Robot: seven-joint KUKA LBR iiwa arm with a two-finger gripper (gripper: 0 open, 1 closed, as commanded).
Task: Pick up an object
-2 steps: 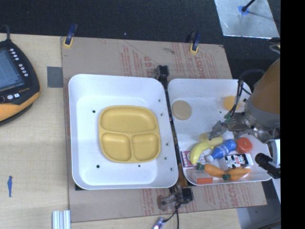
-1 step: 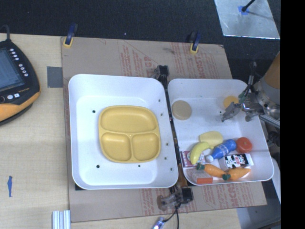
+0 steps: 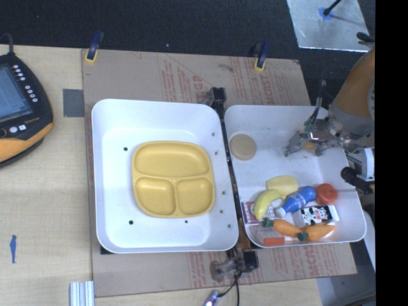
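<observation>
Tool (image 3: 305, 143) sits low in the right shallow white bin (image 3: 268, 116), upper right area, metal fingers pointing left toward bin centre. Small orange bit visible at the fingers; can't tell whether it's clamped, and can't tell how wide the fingers stand. Grey arm with the orange band (image 3: 354, 97) comes in from the right edge over the bin rim.

Left of the tool, apart from it: flat round tan disc (image 3: 243, 146) lying alone on the bin floor.

Pickable clutter is bunched in the bin's lower part, well clear of the tool: pale yellow lump (image 3: 282, 184), yellow banana (image 3: 265, 203), blue bottle-shaped toy (image 3: 298, 201), red round piece (image 3: 326, 193), black-and-white small carton (image 3: 315, 215), orange carrot (image 3: 297, 229).

Left shallow white bin (image 3: 111, 171) holds a yellow three-compartment plastic tray (image 3: 173, 177), centred.

Both bins rest on a brown cardboard sheet (image 3: 159, 75) on the light wooden desk (image 3: 38, 222). Orange-and-black control pendant (image 3: 18, 107) at the desk's left edge.
</observation>
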